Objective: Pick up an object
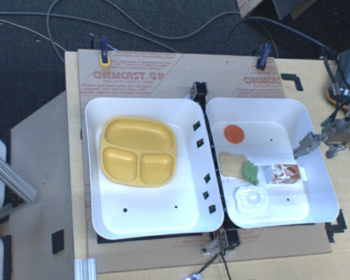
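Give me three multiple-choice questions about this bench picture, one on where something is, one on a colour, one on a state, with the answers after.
1. Where does the yellow three-compartment plastic plate lie?
A. in the left white bin
B. in the right white bin
C. on the bench outside the bins

2. What colour is the flat round disc in the right white bin?
A. blue
B. orange-red
C. black

3. How does the end effector stand to the objects?
A. it clamps the disc
B. it rests on the yellow plate
C. it is at the right bin's right side, touching none of them

Answers: 1 A, the plate sits inside the left white bin. 2 B, the disc shows orange-red against the white floor. 3 C, white floor separates it from the nearest object, the small printed packet.
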